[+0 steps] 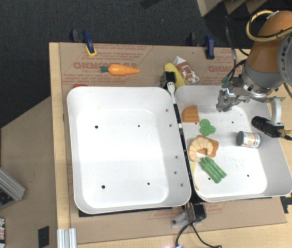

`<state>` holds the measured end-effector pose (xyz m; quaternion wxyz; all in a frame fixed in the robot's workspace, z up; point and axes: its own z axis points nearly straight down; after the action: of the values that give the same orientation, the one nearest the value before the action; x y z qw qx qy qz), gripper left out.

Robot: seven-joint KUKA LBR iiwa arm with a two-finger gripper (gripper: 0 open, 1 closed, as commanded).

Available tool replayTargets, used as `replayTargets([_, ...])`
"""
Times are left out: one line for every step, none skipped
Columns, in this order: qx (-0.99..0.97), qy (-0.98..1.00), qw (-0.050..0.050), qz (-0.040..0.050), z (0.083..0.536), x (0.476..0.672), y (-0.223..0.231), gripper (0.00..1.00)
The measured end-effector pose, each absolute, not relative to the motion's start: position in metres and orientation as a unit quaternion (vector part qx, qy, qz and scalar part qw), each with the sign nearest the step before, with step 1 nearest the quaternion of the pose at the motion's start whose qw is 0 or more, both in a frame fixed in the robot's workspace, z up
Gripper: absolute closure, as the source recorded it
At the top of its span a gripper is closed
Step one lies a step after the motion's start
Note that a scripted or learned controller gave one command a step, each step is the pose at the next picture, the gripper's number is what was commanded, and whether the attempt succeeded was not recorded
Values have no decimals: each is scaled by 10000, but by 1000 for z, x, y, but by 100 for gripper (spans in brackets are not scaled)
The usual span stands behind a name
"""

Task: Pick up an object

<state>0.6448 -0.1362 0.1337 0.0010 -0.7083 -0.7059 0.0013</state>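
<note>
The gripper (226, 103) hangs over the far part of the right bin (270, 182); whether its fingers are apart or together cannot be told, and nothing shows between them. In that bin lie a small can (248, 139), a croissant (204, 147), a green vegetable piece (212, 169), a green leafy piece (207, 127) and an orange-brown wedge (190, 114). A toy carrot (121, 70) lies on the table (135, 53) beyond the left bin (125, 149). The arm's base is cut off at right.
</note>
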Motion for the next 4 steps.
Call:
replayTargets([-7076,-7066,-31,-8,152,659,-161,100])
replayTargets([-7087,-7055,16,21,123,627,-209,100])
replayTargets([-7071,-7071,-16,-3,136,630,-206,100])
replayTargets([-7073,-7069,-21,-4,124,642,-224,100])
